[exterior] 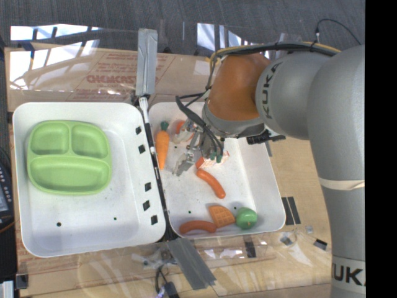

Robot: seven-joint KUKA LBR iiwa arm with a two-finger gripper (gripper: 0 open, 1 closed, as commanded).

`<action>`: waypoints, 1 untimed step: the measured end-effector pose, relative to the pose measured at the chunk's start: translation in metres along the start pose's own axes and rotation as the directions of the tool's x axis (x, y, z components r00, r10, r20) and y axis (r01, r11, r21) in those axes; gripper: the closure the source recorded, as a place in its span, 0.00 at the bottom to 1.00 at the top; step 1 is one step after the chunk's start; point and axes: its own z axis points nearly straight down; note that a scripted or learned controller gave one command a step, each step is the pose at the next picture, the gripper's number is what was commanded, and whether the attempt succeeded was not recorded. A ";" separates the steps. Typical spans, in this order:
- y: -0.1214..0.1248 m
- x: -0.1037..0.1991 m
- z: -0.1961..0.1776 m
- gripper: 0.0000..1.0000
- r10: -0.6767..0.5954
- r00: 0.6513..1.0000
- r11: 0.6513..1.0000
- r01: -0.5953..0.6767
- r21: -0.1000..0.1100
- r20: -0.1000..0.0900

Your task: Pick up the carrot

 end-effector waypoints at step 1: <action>-0.001 -0.024 0.006 0.00 0.438 0.899 0.899 -0.438 -0.002 0.005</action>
